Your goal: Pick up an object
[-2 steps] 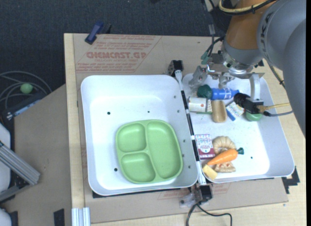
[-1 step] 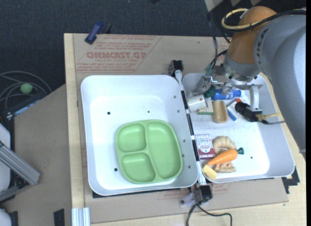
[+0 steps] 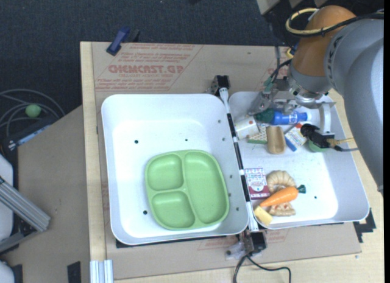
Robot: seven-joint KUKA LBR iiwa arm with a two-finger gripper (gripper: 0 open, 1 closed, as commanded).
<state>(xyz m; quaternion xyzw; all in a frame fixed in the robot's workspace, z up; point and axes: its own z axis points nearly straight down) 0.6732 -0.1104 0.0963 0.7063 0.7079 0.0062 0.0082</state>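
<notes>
Jaws (image 3: 272, 100) low over right bin (image 3: 347, 178) clutter near blue bottle (image 3: 285, 118); open or closed, cannot tell.

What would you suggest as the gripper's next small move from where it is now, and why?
Probably a short, straight descent. The gripper hangs over the far end of the right bin, just above the blue bottle and the clutter around it, and nothing shows between its fingers. The carrot lies further off, at the near end, so the bottle looks like the closest target.
</notes>
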